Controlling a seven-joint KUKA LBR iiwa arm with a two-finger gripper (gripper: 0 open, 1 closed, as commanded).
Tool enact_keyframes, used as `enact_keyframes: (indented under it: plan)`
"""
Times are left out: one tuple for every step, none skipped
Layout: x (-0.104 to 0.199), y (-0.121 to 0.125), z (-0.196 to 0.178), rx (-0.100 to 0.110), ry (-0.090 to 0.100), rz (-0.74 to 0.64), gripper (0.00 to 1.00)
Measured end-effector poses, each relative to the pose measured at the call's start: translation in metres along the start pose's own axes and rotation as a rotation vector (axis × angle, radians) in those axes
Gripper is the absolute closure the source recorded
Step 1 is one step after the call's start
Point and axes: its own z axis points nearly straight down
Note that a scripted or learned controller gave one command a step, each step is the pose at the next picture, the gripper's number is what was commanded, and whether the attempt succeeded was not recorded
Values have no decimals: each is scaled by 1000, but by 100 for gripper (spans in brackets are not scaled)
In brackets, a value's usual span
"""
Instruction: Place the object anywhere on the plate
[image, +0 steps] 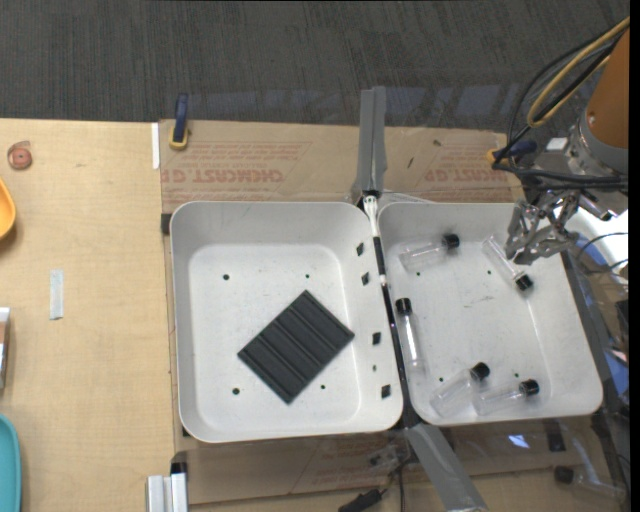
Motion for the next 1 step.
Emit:
enact_keyframes:
  plan:
    - [33,16,-14,-1,0,-367,100]
